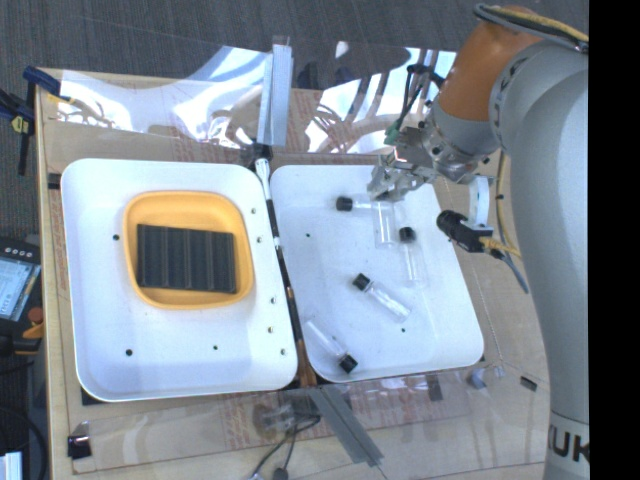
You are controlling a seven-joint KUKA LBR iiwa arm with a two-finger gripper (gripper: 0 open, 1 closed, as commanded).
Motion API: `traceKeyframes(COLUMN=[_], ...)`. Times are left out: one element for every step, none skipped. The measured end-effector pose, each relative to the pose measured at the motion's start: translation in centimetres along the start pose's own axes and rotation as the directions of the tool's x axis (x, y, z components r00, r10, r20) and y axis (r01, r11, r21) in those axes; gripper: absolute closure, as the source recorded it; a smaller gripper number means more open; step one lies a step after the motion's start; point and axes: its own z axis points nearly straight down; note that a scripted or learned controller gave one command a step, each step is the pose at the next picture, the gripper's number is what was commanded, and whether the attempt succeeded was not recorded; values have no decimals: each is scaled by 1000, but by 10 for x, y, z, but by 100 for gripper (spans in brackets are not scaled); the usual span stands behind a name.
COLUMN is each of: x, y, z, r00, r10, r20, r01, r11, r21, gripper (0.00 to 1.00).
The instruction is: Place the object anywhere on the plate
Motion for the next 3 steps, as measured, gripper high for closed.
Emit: traceKeyframes(x=[26,114,176], y=[-38,-68,-46], z=[17,11,7], r00=[983,930,856], r10=[-181,-367,-517], r20=[1,1,4], r01=[181,367,517], r11=[983,930,856], r21=[4,2,-2], gripper=[100,100,100])
